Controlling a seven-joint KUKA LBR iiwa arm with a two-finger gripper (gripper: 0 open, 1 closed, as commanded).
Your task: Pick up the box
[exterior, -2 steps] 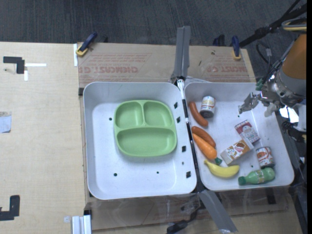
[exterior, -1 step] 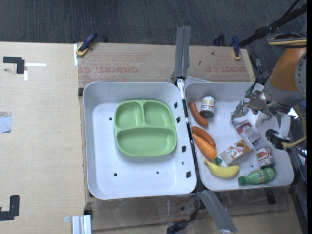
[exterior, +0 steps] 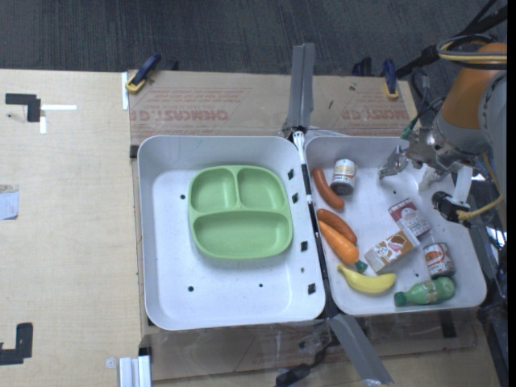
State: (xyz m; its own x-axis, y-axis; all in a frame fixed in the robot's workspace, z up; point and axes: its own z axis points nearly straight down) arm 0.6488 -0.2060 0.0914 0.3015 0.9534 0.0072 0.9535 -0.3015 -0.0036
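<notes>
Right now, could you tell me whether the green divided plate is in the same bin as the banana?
No, the green divided plate lies in the left bin, while the banana lies in the right bin.

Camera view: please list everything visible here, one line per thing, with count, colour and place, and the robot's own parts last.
Bins: 2, white, side by side on the bench.
Plate: 1, green, three compartments, in the left bin.
Hot dog: 1, reddish brown, right bin, upper left.
Can: 1, silver with a dark label, beside the hot dog.
Carrots: 2, orange, right bin, along its left side.
Banana: 1, yellow, right bin, near the front edge.
Box: 1, white and brown carton, middle of the right bin.
Packet: 1, red and white, just above the box.
Red can: 1, red and white, right of the box.
Bottle: 1, green, lying at the front right.
Gripper: 1, grey metal, over the right bin's upper right, above the box and apart from it.
</notes>
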